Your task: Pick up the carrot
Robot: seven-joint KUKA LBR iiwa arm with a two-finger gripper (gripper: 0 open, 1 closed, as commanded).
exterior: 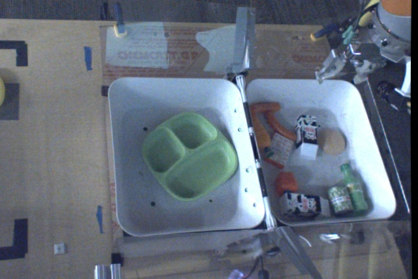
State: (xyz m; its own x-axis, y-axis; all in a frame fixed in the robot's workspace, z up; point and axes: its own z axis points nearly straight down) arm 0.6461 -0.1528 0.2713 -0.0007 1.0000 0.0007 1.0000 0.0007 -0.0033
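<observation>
Two white bins are seen side by side: the left bin (124,160) bears a green divided plate (189,155). The gripper (341,68) is seen above the right bin's (375,140) far rim; its state cannot be told. The carrot (262,132) lies against that bin's left wall.

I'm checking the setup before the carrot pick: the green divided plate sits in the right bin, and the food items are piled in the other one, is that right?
Not quite. The camera view shows the green divided plate in the left white bin, not the right one. The food items, including the orange carrot, are piled in the right white bin.
</observation>
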